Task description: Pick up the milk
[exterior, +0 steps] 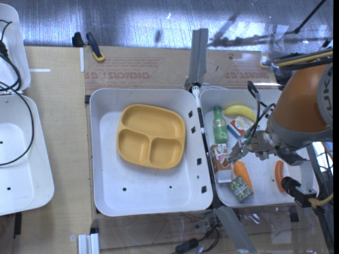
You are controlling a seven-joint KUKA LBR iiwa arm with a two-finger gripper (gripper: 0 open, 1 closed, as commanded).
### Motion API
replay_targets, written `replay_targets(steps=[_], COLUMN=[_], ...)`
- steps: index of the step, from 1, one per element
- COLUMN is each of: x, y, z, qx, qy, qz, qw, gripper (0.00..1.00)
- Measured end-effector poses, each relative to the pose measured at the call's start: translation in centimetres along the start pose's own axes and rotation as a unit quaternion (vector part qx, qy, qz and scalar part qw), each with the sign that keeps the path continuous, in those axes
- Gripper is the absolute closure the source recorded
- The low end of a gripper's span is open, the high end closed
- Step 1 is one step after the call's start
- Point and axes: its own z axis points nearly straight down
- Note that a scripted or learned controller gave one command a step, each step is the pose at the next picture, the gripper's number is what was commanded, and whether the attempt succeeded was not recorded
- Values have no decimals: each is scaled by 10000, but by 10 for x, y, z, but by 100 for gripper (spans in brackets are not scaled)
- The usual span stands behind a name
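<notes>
Wooden bench [58,78] carries two white bins side by side, and the arm [302,102] leans over the right bin [265,187]. Its pincer [239,148] hangs low there; I cannot tell if it is open or closed. Just beside its tip lies the milk [221,163], a small carton flat on the bin floor, apparently the target. Around it are a green bottle [220,125], a banana [239,111] and a carrot [242,170], crowded together, so grasping may be difficult. The left bin [106,194] holds a yellow tray [151,136].

A tray [151,136] lies in the left bin [103,157]; the milk [220,162] stands at the right bin's [265,187] left side, a bottle [220,125] behind it.
</notes>
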Motion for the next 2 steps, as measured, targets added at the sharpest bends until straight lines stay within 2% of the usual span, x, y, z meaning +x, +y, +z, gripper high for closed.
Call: replay_targets(steps=[1,2], x=[-35,-71], y=[-5,6], z=[47,-15], qx=[7,1], qy=[6,-1], qz=[-677,-317], qw=[9977,9995], gripper=[0,0])
